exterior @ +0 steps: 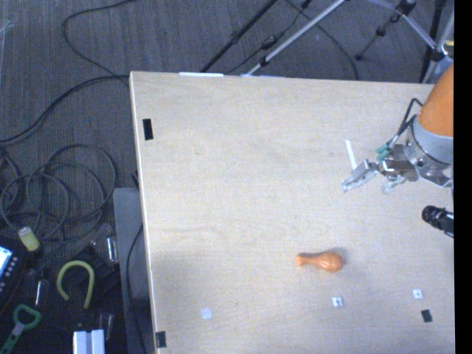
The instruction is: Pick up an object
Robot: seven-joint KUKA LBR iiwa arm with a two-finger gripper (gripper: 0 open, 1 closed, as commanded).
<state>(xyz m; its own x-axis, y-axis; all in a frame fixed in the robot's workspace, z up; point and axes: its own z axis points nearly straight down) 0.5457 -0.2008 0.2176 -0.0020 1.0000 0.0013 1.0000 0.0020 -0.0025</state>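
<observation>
Claw [366,179] position: right side of the desk [243,198], at the end of the grey arm [435,150] that entered from the right edge of the camera view, with the orange band above the wrist at the top right. Its two metal fingers pointed to the left, toward the middle of the desk. The fingers stood apart, one tip lying further left and the other lower and nearer the wrist, with bare desk surface visible in the gap. Nothing was between them, and no object was touching either finger. Whether the fingertips touched the desk surface could not be determined from this view.

A short white strip [349,153] lay on the desk just above and to the left of the claw, apart from it.

The object to be picked was an orange piece [322,261] with a rounded bulb at its right end and a narrow neck tapering to the left. It lay on its side on the desk, below the claw and slightly to its left, well apart from the fingers.

Small white and dark markers [338,301] were located near the lower edge of the desk. A dark rectangular mark [147,129] was present near the upper left corner.

Cables [59,190] lay coiled on the floor to the left of the desk.
</observation>
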